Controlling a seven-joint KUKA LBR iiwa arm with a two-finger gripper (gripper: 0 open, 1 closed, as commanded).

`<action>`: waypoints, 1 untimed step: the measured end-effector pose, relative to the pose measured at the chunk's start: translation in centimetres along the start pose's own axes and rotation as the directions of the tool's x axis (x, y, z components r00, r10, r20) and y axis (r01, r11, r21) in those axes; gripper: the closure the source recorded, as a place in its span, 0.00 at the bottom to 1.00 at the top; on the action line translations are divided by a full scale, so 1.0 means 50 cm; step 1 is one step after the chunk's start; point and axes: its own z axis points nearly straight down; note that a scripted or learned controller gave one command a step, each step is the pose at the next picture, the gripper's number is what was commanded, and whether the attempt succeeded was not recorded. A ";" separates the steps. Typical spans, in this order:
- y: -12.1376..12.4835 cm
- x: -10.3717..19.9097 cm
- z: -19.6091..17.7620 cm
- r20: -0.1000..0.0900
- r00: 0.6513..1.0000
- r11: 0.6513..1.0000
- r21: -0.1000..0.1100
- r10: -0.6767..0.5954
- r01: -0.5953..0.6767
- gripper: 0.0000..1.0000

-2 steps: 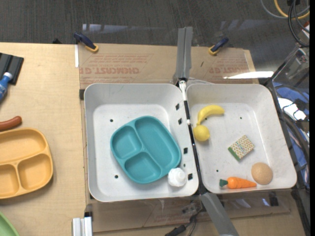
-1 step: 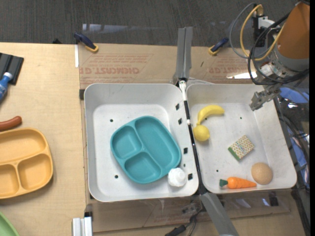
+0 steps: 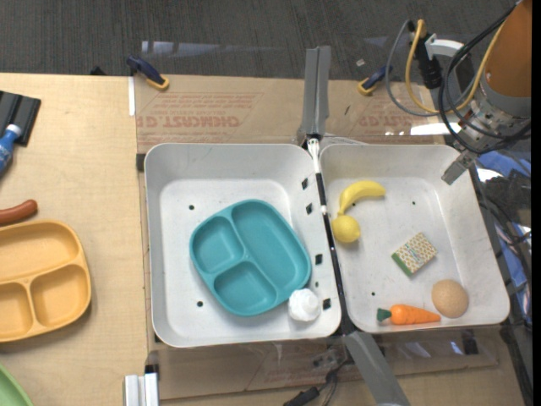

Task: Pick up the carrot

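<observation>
Against the near wall of the right bin (image 3: 486, 252) lay the carrot (image 3: 409, 315), flat on the white floor with its orange body running roughly left to right and its green stub end pointing toward the bin's divider. Just beside its thicker right end sat a brown egg (image 3: 450, 298), close enough that I could not tell whether the two touched. Farther up the bin a small patterned sponge block (image 3: 415, 253) lay apart from both, and near the divider a lemon (image 3: 346, 228) rested just below a banana (image 3: 362, 194). The left bin (image 3: 161, 252) held a teal divided plate (image 3: 248, 256) with a white ball (image 3: 304, 304) at its near corner. The gripper (image 3: 459, 168) hung over the far right corner of the right bin, well apart from the carrot, and whether the jaws were open or closed could not be made out at that angle. The step in hand looked like the approach, with nothing yet grasped. To do it well, the arm would probably need to cross the bin toward its near edge, turn the jaws across the carrot's narrow width, and come down nearer the middle or the green end, away from the egg. The bin wall just behind the carrot left little room, so a steep, straight descent seemed safer than a slanted one.
</observation>
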 end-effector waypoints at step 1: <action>-0.079 -0.188 0.045 0.003 0.905 0.905 -0.002 -0.424 0.425 1.00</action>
